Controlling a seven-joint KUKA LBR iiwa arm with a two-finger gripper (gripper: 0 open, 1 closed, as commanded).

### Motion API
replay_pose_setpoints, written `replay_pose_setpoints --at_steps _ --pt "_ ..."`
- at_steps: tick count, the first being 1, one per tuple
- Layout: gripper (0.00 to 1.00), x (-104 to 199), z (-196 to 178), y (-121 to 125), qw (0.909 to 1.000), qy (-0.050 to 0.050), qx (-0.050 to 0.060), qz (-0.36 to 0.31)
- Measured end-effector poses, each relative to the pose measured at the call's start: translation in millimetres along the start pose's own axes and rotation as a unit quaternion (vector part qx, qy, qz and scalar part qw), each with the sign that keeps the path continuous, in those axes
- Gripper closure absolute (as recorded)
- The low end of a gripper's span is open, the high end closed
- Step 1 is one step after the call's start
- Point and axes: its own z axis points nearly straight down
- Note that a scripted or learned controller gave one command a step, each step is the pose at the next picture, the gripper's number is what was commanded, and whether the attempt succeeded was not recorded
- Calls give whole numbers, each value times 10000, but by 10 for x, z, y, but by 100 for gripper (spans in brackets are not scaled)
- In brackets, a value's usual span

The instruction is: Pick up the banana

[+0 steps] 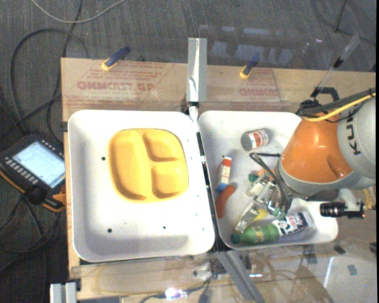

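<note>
the divided tray (149,164) lies in the left bin (88,232), with the can (255,139) and bottle (256,235) in the right bin (211,128).

We read mirrored red print, seemingly "CHEMCAST GP", on the brown board (117,86) behind the bins; a fainter red print to its right is illegible. White letters "KU" show on the grey arm (360,137). Labels on the can (256,139) and pouch (295,223) are too small to read.

Yellow tray (149,164) — left bin (82,232)
</note>
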Motion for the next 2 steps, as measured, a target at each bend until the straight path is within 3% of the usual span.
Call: replay_pose_setpoints --at_steps 1,2 --pt "100 17 -92 23 10000 29 -8 -13" --pt "0 18 -91 21 10000 32 -8 -11"
